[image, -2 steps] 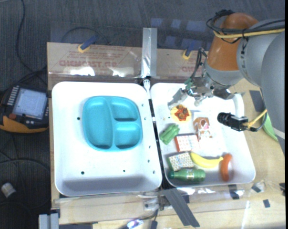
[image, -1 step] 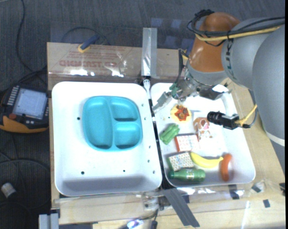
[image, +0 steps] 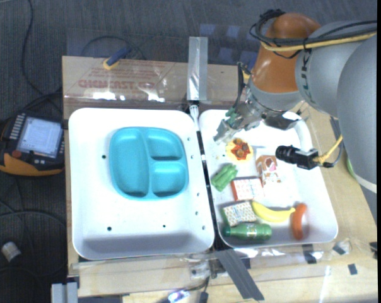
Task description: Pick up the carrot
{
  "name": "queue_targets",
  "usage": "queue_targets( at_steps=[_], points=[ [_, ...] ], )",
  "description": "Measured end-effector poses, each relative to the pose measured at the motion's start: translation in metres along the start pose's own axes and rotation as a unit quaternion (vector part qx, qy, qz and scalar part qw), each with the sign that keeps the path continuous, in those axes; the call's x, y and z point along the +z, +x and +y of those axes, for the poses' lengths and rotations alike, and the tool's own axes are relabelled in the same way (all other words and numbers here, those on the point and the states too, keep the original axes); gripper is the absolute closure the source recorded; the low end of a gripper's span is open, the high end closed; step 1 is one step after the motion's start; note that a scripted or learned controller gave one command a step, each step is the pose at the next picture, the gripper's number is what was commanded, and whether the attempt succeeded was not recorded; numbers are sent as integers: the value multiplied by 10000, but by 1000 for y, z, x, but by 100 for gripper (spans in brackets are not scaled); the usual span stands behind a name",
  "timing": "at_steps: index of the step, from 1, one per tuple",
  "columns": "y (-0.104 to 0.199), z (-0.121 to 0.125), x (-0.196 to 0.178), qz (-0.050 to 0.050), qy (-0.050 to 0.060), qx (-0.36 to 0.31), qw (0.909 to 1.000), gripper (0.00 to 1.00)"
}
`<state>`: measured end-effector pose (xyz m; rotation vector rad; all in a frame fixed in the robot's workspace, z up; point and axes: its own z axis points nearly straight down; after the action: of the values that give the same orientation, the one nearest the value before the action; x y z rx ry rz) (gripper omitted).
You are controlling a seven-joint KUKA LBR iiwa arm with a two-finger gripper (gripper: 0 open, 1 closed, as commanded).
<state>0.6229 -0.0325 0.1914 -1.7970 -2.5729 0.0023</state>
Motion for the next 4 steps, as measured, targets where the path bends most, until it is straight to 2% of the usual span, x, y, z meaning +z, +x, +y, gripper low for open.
queue_targets(
  at_steps=[1, 2, 3, 4],
  points=[
    [50, 15, 8, -13, -3, -961, 9954, 100],
    [50, 15, 0, 1, -1, -959, 9954, 100],
    [67, -6, 8, -9, -9, -3016, 9534, 100],
    [89, 9, 1, -11, -20, -4817, 8763, 100]
  ],
)
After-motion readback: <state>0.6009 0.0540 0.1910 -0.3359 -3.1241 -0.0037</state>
